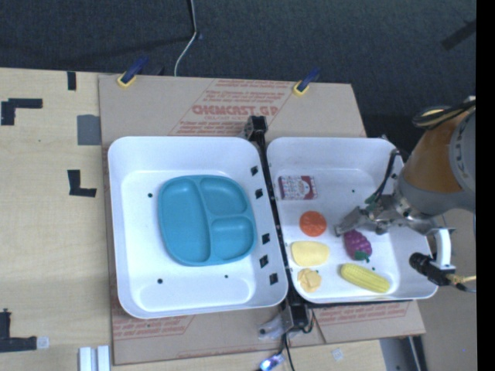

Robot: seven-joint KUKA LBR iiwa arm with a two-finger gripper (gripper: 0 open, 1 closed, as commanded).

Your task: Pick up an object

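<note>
The right bin [332, 149] holds a red-and-white packet [296, 187], an orange round piece [313, 223], a yellow block [309, 253], a small tan piece [309, 280], a corn cob [364, 278] and a purple bunch of grapes [357, 244]. My gripper [349, 224] reaches in from the right and hangs low over the bin, just above and left of the grapes and right of the orange piece. I see nothing between its fingers.
The left bin [131, 161] holds a blue divided plate [207, 219]. Black clips [267, 238] join the two bins along the middle wall. The grey arm with its orange band [433, 165] covers the right bin's right edge.
</note>
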